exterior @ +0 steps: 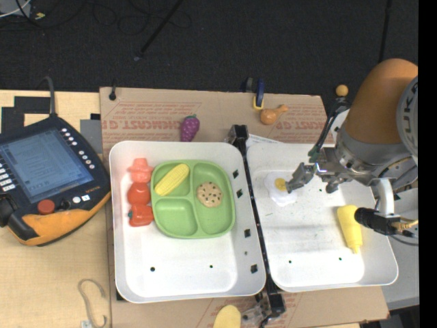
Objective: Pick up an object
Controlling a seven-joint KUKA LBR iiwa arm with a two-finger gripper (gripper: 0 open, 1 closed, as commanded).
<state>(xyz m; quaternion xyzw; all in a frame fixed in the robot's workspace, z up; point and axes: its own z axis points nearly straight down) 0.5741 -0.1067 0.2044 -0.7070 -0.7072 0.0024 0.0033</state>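
The KUKA arm's gripper (295, 182), its fingers spread and holding nothing, hangs low over the right bin (321, 268), tips touching or just right of a toy fried egg (281, 188) at the bin's upper left, a yellow bottle (351, 227) lying well apart to its right.
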